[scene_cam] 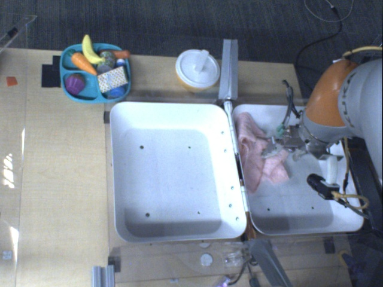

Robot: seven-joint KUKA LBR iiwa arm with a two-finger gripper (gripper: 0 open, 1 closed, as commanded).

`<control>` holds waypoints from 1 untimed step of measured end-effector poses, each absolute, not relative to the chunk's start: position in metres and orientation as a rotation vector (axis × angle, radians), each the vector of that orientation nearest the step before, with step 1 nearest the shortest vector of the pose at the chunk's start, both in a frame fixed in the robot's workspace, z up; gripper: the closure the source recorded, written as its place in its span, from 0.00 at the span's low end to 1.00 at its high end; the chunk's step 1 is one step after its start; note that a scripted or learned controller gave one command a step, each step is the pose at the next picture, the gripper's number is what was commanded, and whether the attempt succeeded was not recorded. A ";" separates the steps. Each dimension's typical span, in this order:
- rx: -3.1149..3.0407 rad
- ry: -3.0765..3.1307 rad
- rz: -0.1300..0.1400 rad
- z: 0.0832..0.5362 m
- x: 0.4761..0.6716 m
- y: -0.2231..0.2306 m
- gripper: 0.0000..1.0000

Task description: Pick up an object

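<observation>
- In the right bin (299,211), by its left wall, lies a pink cloth (256,154), soft, light and floppy.
- Best to pinch a bunched fold.
- The pincer (276,143) touches its right edge; open or closed, I cannot tell.

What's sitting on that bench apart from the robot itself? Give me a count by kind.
Shallow white bins: 2 (left bin, right bin)
Crumpled pink cloth: 1
Blue divided tray of toy food: 1
Round white-lidded yellow container: 1
Total: 5

The pincer is at the cloth, in the right bin.
</observation>
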State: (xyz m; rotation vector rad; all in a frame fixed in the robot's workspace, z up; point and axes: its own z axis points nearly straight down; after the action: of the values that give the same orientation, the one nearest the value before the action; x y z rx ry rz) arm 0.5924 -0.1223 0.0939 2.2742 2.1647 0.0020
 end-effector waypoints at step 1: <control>2.465 1.945 0.003 0.099 0.605 -0.143 0.00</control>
State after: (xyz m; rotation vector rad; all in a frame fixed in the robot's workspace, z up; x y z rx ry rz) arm 0.6052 -0.1434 0.0994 2.4650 1.9447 0.0034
